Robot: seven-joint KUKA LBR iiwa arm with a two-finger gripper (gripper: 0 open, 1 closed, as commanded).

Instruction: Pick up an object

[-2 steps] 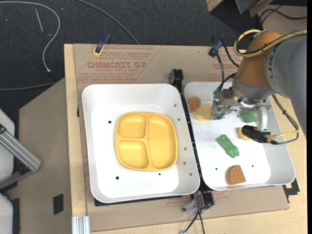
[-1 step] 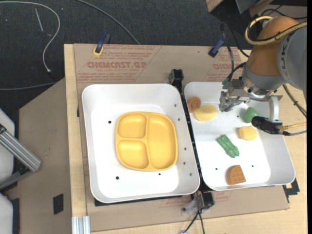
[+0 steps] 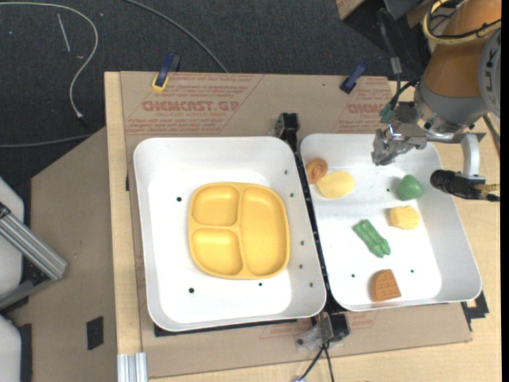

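The table (image 3: 119, 213) has two white bins on it, side by side. The left bin (image 3: 159, 293) holds a yellow plate (image 3: 238, 230) with three parts. The right bin (image 3: 445, 281) holds the small things to pick up. A pale yellow lump (image 3: 336, 185) lies near the top, touching a little orange piece (image 3: 316, 168) beside it. A round green thing (image 3: 409, 188) sits on the far side, and a yellow block (image 3: 404, 217) lies just below it. A long green piece (image 3: 371, 238) lies in the middle. A brown square (image 3: 385, 285) sits near the bottom edge.

The grey arm reaches in from the right. Its fingers (image 3: 387, 151) hang over the top of the right bin, close together, with nothing between them. They are between the pale yellow lump and the round green thing.
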